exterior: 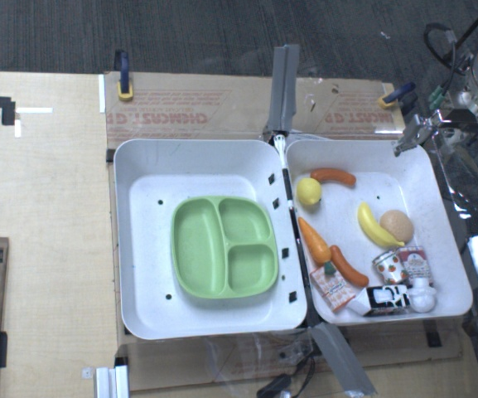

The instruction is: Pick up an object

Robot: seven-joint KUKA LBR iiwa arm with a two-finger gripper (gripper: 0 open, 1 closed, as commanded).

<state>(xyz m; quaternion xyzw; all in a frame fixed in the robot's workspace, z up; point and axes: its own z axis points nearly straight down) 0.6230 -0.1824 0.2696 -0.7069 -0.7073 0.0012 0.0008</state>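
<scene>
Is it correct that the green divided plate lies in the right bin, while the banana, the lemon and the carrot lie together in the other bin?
Not quite. The camera view shows the green divided plate in the left bin, not the right one. The rest holds: the banana, the lemon and the carrot lie together in the other bin, the right bin.

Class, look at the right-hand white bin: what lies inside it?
Inside the right bin: a lemon, a banana, a carrot, two sausages, a round bun and small packets. Whatever lies beneath the piled packets is covered.
</scene>
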